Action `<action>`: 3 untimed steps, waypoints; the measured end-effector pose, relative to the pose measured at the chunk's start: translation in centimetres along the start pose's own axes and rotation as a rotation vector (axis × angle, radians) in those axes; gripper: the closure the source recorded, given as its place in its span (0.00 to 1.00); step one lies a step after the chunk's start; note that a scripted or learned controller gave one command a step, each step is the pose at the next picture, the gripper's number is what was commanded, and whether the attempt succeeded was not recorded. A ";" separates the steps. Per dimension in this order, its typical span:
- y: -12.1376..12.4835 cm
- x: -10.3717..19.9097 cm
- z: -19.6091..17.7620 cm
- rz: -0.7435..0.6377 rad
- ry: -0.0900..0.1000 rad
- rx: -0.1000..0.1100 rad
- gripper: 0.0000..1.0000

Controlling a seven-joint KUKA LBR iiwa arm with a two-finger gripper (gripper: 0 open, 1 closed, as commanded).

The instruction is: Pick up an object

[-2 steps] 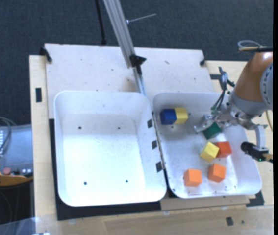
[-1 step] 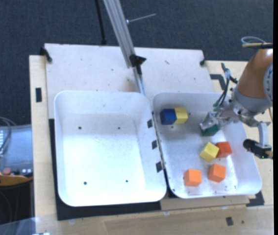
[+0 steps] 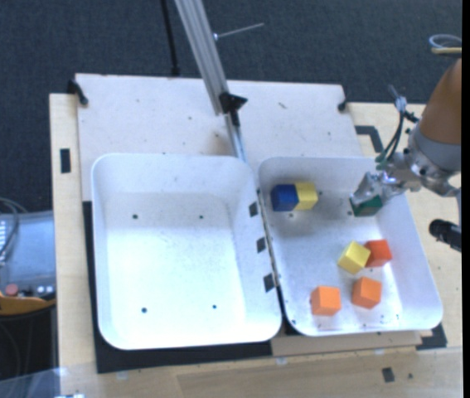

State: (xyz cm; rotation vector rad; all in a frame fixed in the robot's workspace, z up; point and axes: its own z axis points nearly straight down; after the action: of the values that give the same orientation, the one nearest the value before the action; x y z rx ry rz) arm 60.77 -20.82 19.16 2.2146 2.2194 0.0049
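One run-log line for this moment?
gripper: over right bin, upper right | grasp: none visible | blocks: in right bin

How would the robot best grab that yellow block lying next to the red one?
Come from above and pinch the small yellow cube across its two free sides, upper-left and lower-right. The red cube touches its right side, so fingers would not fit there.

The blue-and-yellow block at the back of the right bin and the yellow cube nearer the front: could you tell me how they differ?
The blue-and-yellow block is two-coloured and elongated; the yellow cube is one colour and compact. The block lies apart near the bin's back wall; the cube touches an orange-red cube. Both rest in the right white bin.
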 end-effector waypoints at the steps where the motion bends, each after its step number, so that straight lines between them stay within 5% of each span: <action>1: 0.2 -0.2 -5.5 -0.003 -0.001 0.000 1.00; 3: -2.7 9.5 -5.2 -0.004 0.003 0.009 1.00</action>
State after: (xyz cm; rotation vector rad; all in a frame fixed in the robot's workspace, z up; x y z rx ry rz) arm 58.05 -11.28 24.29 2.2164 2.2297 -0.0015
